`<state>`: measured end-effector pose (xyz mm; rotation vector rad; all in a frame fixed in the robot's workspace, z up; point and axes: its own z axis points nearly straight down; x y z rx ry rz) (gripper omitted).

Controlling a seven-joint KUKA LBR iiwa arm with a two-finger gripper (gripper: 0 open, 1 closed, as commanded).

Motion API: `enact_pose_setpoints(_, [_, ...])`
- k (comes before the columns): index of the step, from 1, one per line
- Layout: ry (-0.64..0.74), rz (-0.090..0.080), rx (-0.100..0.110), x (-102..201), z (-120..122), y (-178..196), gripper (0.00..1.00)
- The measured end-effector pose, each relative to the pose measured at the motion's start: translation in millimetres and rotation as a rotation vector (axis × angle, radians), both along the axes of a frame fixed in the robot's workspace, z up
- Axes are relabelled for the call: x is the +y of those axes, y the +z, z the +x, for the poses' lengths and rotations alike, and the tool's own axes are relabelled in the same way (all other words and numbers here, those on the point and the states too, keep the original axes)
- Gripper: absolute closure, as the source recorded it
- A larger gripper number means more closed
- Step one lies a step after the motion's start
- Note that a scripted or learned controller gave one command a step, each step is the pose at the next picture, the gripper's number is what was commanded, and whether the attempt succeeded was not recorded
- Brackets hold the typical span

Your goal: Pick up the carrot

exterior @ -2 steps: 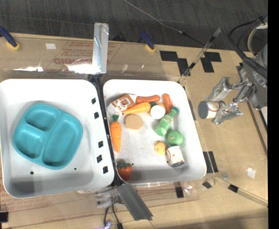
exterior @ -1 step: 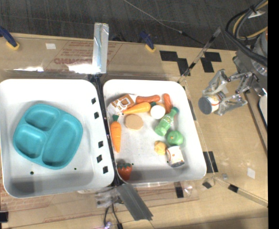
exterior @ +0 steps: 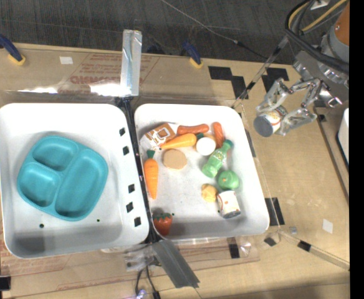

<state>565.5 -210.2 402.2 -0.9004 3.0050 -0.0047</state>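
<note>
Two carrots lie in the right bin (exterior: 247, 161). One carrot (exterior: 151, 178) with a green top lies lengthwise along the bin's left wall. A second carrot (exterior: 181, 141) lies slanted near the bin's back, between a small brown packet (exterior: 159, 134) and a white egg (exterior: 205, 145). My gripper (exterior: 277, 118) hangs outside the bin, past its right rim near the back corner, well away from both carrots. A small grey-ended can (exterior: 267, 124) sits between its fingers.
The right bin also holds a red sausage (exterior: 192, 129), a tan disc (exterior: 175, 159), a green bottle (exterior: 214, 161), a green fruit (exterior: 228, 179), a small jar (exterior: 229, 204) and a strawberry (exterior: 162, 223). A teal divided plate (exterior: 60, 176) sits in the left bin (exterior: 7, 229).
</note>
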Motion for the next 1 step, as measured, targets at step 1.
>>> enact_pose_setpoints(1, [0.227,0.001,0.004,0.6,83.0,-18.8,1.0])
